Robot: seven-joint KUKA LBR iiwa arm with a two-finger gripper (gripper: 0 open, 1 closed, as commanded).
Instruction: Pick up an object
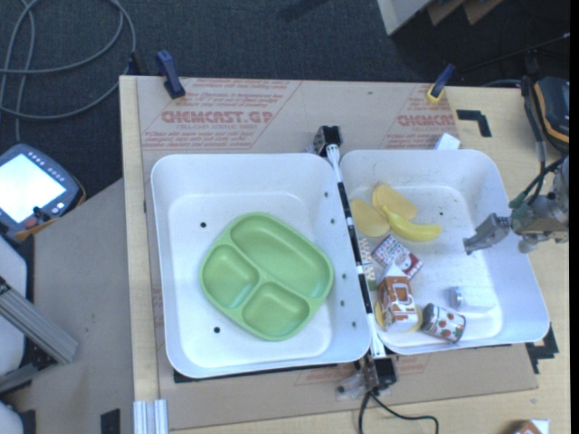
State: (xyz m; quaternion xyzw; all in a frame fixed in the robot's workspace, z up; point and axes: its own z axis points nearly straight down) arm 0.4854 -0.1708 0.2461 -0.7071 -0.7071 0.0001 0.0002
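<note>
Your gripper [484, 233] is hovering at the right bin's [507, 183] right rim, finger spread indeterminate; banana [407, 217] and cartons [398, 298] are crowding its left wall.

The gripper [484, 233] is showing dull grey metal. Just to its left a banana [409, 224] is glowing yellow, with two paler yellow pieces [380, 208] beside it. Below those, a small carton [396, 259] is showing a red-and-white check pattern, and an orange-brown and white box [396, 302] is lying beside a red, white and dark can [444, 323]. Far left of the tool, a divided plate [265, 275] is showing plain light green against its white bin [181, 188].
</note>
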